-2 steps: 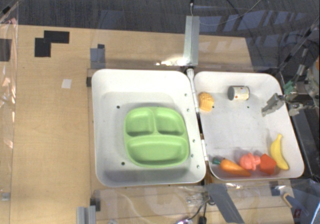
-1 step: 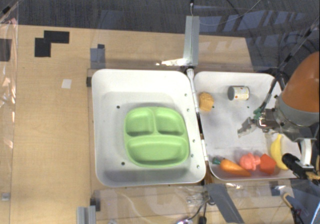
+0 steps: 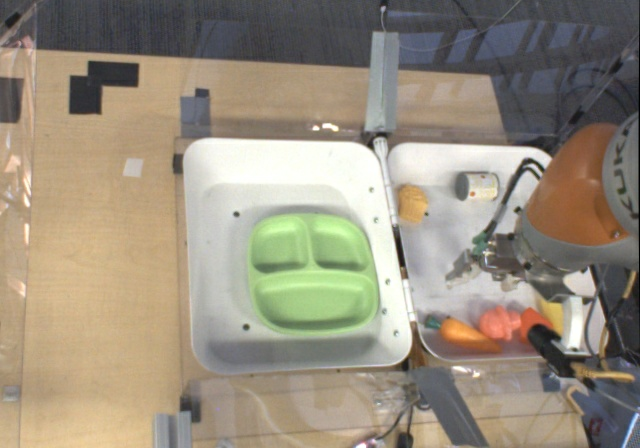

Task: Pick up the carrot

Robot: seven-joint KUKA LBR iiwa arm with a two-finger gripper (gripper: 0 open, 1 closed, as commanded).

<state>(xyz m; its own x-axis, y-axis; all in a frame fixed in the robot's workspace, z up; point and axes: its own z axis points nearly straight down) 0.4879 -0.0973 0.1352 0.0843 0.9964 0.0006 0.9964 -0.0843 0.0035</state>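
The carrot (image 3: 463,331), orange with a green tip at its left end, lies along the front wall of the right bin (image 3: 440,236). My gripper (image 3: 475,270) hangs over the middle of that bin, just behind the carrot and apart from it. Its jaws stand open with nothing between them. The grey arm with its orange band (image 3: 575,201) reaches in from the right and covers the bin's right part.
A pink-red item (image 3: 500,321) and a yellow item (image 3: 550,314) lie right of the carrot. A grey and white can (image 3: 478,186) and a tan lump (image 3: 412,202) sit at the back. The left bin (image 3: 210,236) holds a green divided plate (image 3: 312,271).
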